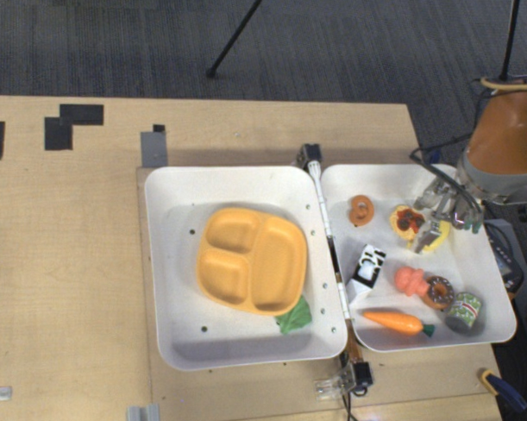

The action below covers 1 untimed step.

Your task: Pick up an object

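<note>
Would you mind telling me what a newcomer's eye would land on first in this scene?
First comes the big yellow divided plate sitting in the left bin, with a green scrap peeking out at its lower right edge. Next is the cluster of small toys in the right bin, notably the orange carrot along the front. The gripper hovers over a yellow item near the back right.

left bin (161, 252) holds a yellow divided plate (250, 259) with a green scrap (295, 316) touching its lower right edge. bench (67, 281) is light wood with black squares (71, 124) at upper left. dark carpet (240, 33) beyond, crossed by a thin black leg (238, 35).
</note>
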{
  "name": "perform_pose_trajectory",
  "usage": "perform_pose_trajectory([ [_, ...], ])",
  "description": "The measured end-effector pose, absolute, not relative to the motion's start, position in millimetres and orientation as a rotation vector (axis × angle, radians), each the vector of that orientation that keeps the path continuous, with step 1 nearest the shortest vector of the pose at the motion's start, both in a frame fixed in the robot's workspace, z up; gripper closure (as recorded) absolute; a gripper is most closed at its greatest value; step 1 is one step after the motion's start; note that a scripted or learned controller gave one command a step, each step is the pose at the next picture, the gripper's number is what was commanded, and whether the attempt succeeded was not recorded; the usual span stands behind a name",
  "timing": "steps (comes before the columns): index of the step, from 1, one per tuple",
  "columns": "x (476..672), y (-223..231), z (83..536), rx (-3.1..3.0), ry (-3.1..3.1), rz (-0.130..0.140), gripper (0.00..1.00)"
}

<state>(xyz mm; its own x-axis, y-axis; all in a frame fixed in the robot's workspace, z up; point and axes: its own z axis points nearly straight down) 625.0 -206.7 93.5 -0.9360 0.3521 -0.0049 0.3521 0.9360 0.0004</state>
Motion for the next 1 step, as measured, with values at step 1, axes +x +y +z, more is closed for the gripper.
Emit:
perform_pose_trajectory([
  [1, 632.9, -149.9, 89.1, -0.024, 3.127, -0.002, 0.0],
])
